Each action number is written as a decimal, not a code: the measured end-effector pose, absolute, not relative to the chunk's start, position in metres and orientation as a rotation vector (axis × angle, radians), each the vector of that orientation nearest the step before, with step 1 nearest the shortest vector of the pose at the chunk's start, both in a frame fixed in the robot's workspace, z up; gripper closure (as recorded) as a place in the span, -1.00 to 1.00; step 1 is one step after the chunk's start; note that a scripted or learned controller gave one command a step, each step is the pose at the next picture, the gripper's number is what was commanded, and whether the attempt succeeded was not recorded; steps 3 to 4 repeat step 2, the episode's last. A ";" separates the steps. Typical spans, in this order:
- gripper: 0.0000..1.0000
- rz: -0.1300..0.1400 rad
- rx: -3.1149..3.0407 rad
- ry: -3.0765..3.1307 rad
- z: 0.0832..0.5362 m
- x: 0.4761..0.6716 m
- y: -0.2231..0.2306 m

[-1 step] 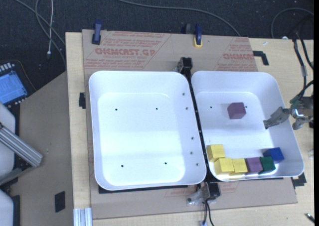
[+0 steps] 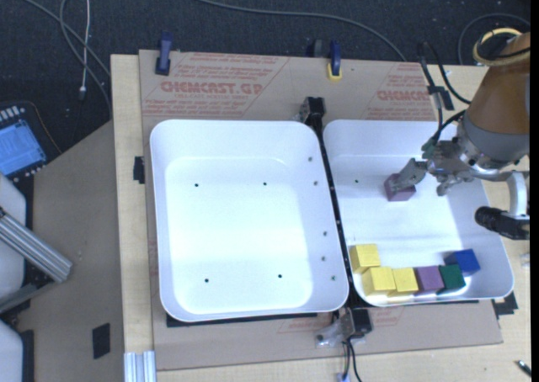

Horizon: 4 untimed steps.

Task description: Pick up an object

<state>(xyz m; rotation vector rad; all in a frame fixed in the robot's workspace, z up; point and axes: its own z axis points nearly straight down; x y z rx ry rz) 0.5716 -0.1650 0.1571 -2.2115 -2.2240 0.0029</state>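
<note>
Two shallow white bins side by side on a board-covered bench [image 2: 135, 229]. Left bin [image 2: 168, 204]: bare white floor with a few small dark dots, rim intact on all sides. Right bin [image 2: 370, 140]: a row of small blocks along its near edge. Going left to right: a yellow block [image 2: 365, 256] set a bit farther back, then yellow block two [image 2: 378, 278], yellow block three [image 2: 405, 280], a purple block [image 2: 429, 278], a green block [image 2: 452, 277] and a blue block [image 2: 465, 262] tilted at the right end. They touch or nearly touch one another; exact borders between the yellow ones are hard to separate.

Higher up in the right bin, well apart from the row, a small mauve block [image 2: 401, 191] sits at the tip of the left finger.

The arm [image 2: 504, 94] comes in from the right, orange band above a grey wrist, cut off by the frame edge. The gripper [image 2: 427, 178] hangs over the middle of the right bin, fingers spread apart: one finger reaches left and down to the mauve block, the other points down to the right of it. The mauve block lies at the left finger's tip, not clearly between the two; whether it touches the finger or the bin floor is too blurred to tell. A dark cable and a black part near the wrist hide some of the bin's right rim.
</note>
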 end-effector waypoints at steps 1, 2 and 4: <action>-1.00 0.005 -2.217 -2.218 0.084 0.594 -0.168; 1.00 -0.002 -2.222 -2.223 0.099 0.596 -0.169; 1.00 -0.002 -2.222 -2.223 0.099 0.596 -0.169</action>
